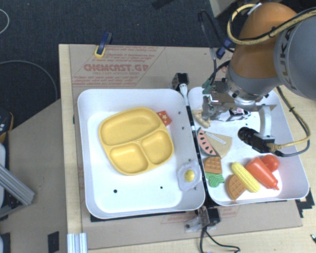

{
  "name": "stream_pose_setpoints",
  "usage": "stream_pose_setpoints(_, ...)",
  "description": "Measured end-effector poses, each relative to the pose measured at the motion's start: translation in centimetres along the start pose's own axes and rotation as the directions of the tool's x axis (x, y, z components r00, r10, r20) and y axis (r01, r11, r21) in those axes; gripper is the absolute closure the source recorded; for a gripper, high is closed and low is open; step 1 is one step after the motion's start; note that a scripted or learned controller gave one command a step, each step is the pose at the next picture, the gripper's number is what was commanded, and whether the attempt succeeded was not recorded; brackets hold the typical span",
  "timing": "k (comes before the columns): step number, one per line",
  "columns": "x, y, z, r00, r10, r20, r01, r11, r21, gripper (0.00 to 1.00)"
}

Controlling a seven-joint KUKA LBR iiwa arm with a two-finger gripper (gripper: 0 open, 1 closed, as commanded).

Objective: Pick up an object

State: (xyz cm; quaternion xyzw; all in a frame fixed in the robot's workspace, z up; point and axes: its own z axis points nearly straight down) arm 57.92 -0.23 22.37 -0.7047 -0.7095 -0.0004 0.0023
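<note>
Camera view: pincer (213, 105) hangs over the right bin's (300, 181) far left; whether it is clenched, I cannot tell. Toy foods lie near it: watermelon (204, 143), corn (245, 176), carrot (263, 173). Yellow tray (136, 139) sits in the left bin (89, 141).

Light falls evenly from overhead and is fairly bright on the two white bins (89, 141), which look near washed out. Soft shadows lie under the gripper (213, 107) and left of it beside the yellow tray (134, 141). The picture is slightly soft (grainy, perhaps compressed), and the dark floor beyond stays dim.
</note>
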Motion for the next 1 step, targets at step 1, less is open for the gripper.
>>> stream_pose_setpoints(1,5.85,-1.98,-0.6,1.0,0.001,0.0,-0.001,1.0,0.0,1.0)
